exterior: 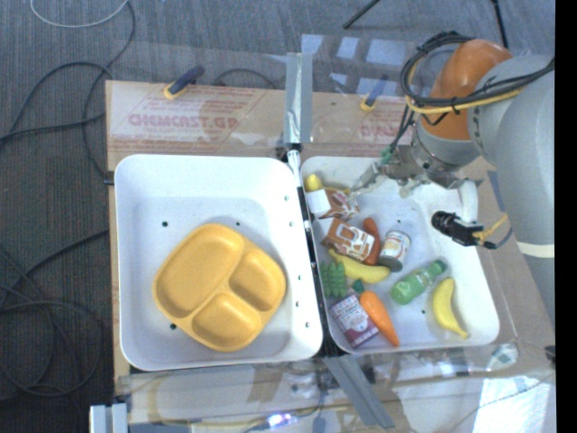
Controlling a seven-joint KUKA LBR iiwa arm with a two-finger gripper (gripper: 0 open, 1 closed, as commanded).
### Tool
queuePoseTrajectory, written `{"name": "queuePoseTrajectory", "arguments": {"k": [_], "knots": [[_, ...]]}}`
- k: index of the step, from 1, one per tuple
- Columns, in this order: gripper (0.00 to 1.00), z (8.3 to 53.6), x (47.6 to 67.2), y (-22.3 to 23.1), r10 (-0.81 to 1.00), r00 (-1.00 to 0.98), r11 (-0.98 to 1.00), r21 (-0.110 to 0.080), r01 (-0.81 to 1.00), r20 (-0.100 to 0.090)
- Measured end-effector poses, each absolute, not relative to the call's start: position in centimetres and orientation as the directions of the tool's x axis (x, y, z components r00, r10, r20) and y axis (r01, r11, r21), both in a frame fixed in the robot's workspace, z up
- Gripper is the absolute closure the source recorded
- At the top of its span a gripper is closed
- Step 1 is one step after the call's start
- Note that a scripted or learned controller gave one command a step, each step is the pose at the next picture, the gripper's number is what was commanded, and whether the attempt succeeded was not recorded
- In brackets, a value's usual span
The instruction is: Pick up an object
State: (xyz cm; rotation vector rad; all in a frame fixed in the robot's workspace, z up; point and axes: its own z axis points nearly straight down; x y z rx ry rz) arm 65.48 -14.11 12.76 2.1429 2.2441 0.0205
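So the gripper (389, 171) is parked over the back edge of the right bin (478, 269), and honestly I can't tell how it's set from this angle. Everything grabbable sits toward the front-left of it: small can (394, 248), brown carton (352, 240), banana (362, 271), carrot (380, 317), green bottle (417, 282). The left bin (144, 197) just has a yellow divided tray (220, 285).

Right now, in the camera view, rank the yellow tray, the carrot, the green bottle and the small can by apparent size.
1. yellow tray, by far the largest.
2. and 3. carrot and green bottle: they look alike, so I will not rank them.
4. small can, the smallest.
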Motion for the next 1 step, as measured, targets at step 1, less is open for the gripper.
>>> {"name": "queuePoseTrajectory", "arguments": {"k": [1], "knots": [[0.0,8.86,60.37,-15.93,0.981,-0.196,0.196,0.011,0.981,-0.005]]}}
